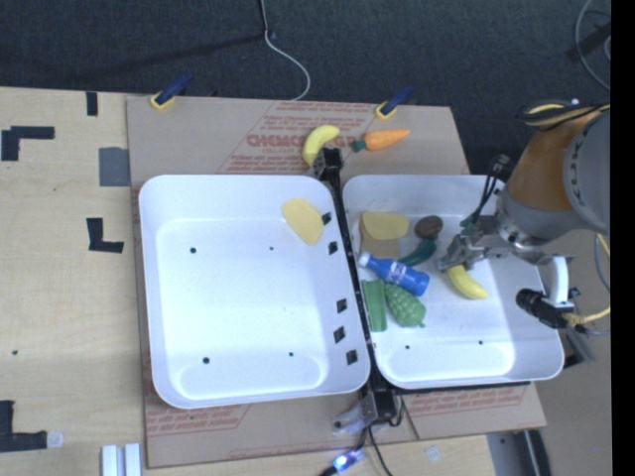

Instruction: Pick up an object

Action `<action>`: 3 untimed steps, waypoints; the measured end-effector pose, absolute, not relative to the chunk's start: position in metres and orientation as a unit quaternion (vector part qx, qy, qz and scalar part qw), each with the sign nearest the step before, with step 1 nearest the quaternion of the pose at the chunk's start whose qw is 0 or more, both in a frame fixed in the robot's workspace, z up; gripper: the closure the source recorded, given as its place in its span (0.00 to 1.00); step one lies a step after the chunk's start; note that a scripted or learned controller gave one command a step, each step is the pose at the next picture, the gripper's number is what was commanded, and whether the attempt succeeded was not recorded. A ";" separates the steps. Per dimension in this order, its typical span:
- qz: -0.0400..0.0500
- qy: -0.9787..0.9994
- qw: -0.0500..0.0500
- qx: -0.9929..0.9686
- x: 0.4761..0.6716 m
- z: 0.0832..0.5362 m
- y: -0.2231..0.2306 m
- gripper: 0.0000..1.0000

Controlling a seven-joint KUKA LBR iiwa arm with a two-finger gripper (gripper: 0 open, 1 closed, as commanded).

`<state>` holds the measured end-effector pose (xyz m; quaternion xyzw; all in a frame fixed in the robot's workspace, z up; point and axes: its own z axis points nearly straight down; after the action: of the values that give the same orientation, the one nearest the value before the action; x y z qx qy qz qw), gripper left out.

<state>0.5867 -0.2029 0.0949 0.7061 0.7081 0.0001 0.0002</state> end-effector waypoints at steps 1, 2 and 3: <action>-0.001 0.709 -0.001 0.706 0.589 0.083 -0.167 1.00; -0.002 0.706 -0.003 0.708 0.492 0.116 -0.170 1.00; 0.002 0.710 0.002 0.704 0.553 0.159 -0.118 1.00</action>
<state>0.5525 -0.1179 0.1592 0.7041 0.7101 0.0022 0.0016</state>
